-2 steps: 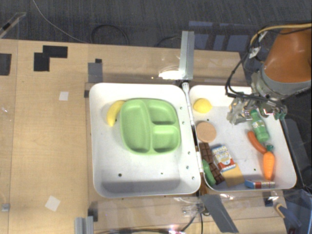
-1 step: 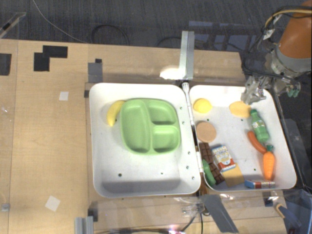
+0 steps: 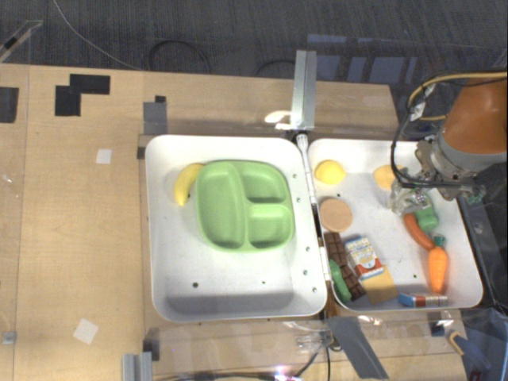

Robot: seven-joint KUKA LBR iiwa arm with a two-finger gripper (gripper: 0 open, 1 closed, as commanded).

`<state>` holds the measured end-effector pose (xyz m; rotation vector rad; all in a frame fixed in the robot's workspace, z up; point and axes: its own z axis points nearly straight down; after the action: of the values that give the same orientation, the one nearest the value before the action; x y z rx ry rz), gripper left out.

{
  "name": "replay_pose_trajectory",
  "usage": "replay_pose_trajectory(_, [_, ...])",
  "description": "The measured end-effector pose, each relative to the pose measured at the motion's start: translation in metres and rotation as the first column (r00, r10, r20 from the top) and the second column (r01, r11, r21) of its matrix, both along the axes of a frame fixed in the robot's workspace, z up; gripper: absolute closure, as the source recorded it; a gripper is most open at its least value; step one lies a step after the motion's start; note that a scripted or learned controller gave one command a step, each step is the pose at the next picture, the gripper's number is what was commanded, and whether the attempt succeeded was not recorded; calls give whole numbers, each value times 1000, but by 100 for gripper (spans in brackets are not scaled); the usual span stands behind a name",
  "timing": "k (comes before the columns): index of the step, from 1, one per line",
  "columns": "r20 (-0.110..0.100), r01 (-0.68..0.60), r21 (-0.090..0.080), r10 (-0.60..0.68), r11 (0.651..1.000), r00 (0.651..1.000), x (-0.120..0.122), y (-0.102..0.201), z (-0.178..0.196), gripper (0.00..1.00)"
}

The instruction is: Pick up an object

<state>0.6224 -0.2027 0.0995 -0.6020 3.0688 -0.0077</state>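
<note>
Camera view: orange, green-topped carrot (image 3: 437, 267)

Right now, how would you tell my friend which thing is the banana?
Find the left white bin, the one with the big green divided plate in it. The banana peeks out from the plate's left edge. It is the only yellow curved thing in that bin.
</note>
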Motion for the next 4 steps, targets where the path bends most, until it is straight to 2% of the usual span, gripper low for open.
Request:
replay_pose_trajectory(1, [-2, 0, 1, 0, 1000, 1000, -1, 0, -1, 0])
replay_pose_trajectory(2, [-2, -61, -1, 61, 998, 998, -67, -3, -10, 0])
replay_pose_trajectory(3, [2, 42, 1, -42, 999, 999, -74, -2, -10, 0])
replay_pose_trajectory(4, [19, 36, -2, -36, 999, 999, -68, -1, 6, 100])
